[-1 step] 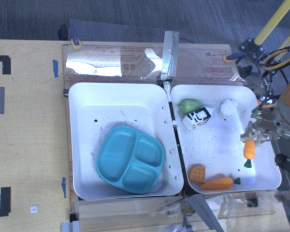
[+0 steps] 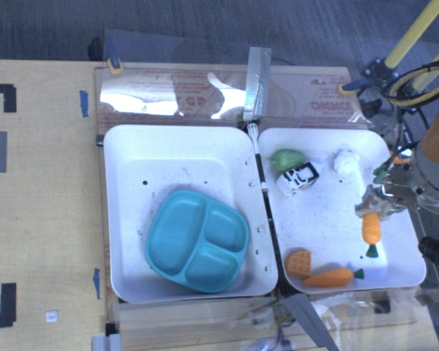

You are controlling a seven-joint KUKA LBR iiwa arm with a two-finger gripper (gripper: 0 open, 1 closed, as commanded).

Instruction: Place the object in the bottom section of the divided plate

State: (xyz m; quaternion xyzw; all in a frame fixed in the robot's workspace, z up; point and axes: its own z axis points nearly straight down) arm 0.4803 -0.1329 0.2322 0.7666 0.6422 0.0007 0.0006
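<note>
Metal two-finger gripper point(image 2: 372, 212) sat over right white bin point(image 2: 329, 254), just above small orange toy carrot point(image 2: 371, 229); finger state: can't tell. Teal divided plastic plate point(image 2: 197, 240) in left white bin point(image 2: 132, 159).

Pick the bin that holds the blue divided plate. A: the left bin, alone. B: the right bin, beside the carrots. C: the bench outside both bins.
A: the blue divided plate lies in the left bin, while the toy carrots sit in the right bin.
</note>
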